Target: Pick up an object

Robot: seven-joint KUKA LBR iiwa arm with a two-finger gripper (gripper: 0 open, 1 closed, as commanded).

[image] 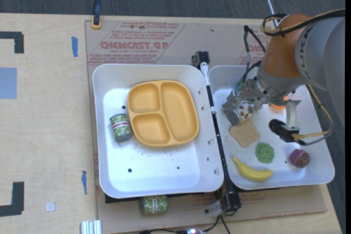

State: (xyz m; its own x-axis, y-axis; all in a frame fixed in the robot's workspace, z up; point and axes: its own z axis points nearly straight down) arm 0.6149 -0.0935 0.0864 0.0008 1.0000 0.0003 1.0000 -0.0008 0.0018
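Note:
My gripper [240, 103] hangs low over the left part of the right bin [323, 172], reaching in from the right. Directly under and against it lies a small patterned white can [245, 113]; whether it is gripped I cannot tell. Just below the can is a slice of toast [245, 133]. Nearer the front lie a yellow banana [252, 170], a green round piece [265, 152] and a purple round piece [299, 158]. An orange piece [278, 107] peeks out from beneath the arm.
In the left bin [104, 167] a yellow divided plate [163, 112] rests with a green-labelled can [120, 127] at its left side. Another can [154, 204] lies on the bench in front of the bins.

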